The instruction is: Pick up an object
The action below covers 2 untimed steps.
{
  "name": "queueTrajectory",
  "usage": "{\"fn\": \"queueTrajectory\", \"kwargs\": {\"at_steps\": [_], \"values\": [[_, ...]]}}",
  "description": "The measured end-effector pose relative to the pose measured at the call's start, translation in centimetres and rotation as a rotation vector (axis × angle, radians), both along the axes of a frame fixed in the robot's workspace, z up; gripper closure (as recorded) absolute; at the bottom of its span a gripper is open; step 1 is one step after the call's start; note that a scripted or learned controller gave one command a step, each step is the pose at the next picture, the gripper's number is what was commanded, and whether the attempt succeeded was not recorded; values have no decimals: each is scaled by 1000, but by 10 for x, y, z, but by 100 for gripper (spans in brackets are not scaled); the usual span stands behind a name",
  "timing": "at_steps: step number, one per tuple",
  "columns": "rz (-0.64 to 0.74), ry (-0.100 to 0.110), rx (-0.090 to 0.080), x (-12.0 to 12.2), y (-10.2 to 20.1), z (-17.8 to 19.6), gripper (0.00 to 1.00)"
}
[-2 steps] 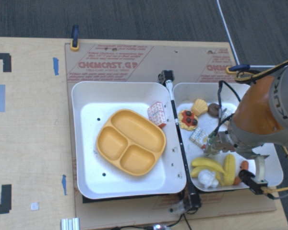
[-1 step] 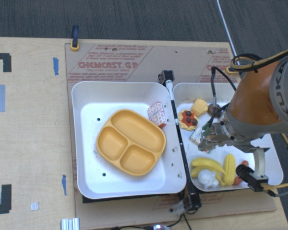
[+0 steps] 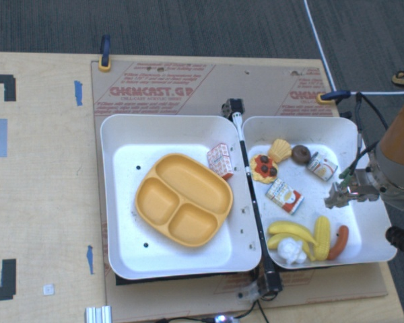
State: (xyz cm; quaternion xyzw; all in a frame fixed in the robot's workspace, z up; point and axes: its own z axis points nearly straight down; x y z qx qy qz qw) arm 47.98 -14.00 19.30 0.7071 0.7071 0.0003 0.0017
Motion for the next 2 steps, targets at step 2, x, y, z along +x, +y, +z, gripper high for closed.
{"fn": "queueTrajectory", "kwargs": {"at_steps": [2], "values": [[1,0,2,1,18,-107,0]]}}
